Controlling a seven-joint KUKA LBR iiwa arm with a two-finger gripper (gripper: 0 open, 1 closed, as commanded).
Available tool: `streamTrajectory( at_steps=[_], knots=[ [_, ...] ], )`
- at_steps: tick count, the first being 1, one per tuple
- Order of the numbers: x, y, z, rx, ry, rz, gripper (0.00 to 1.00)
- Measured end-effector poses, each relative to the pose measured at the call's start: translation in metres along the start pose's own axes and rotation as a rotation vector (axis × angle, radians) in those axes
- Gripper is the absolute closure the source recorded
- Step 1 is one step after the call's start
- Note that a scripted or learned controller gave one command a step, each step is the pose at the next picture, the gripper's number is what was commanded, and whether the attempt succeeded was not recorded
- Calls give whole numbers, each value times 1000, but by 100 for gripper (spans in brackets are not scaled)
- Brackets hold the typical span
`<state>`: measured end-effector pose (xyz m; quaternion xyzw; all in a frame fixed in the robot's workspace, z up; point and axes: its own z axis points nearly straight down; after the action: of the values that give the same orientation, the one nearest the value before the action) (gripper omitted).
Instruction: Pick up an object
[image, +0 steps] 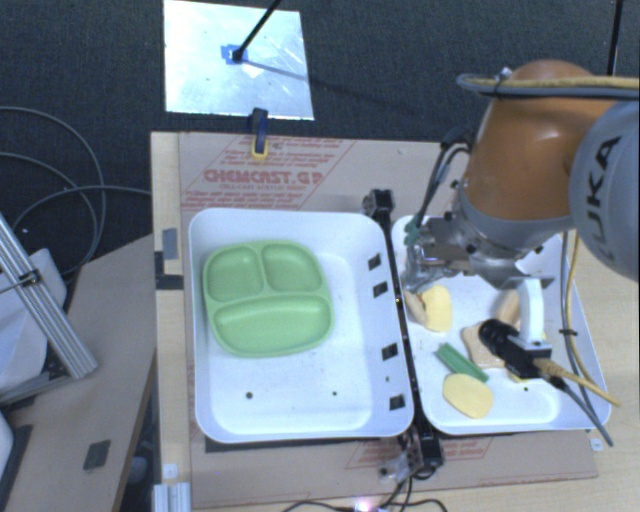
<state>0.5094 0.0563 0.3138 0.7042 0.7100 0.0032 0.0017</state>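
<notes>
Arm: the grey and orange arm (540, 150) is seen reaching in from the right of the frame, over the right bin (520, 402).
Pincer: the pincer (424, 262) is placed low at the upper left of the right bin, just above the pale yellow chunk (433, 307); whether it is spread or pressed together cannot be told.
Pale yellow chunk: located by the right bin's left wall, not seen to be gripped.
Other items: a green stick (461, 362) and a yellow oval piece (468, 396) are found lower in the same bin.
Left bin: the left bin (300, 400) is occupied by a green divided plate (266, 297).
Surface: the surface (110, 300) is covered under both bins by a printed cardboard sheet (270, 175).
</notes>
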Motion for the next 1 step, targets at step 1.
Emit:
streamTrajectory(
  at_steps=[1],
  knots=[
    [-2,1,-9,1,-1,-1,100]
  ],
)
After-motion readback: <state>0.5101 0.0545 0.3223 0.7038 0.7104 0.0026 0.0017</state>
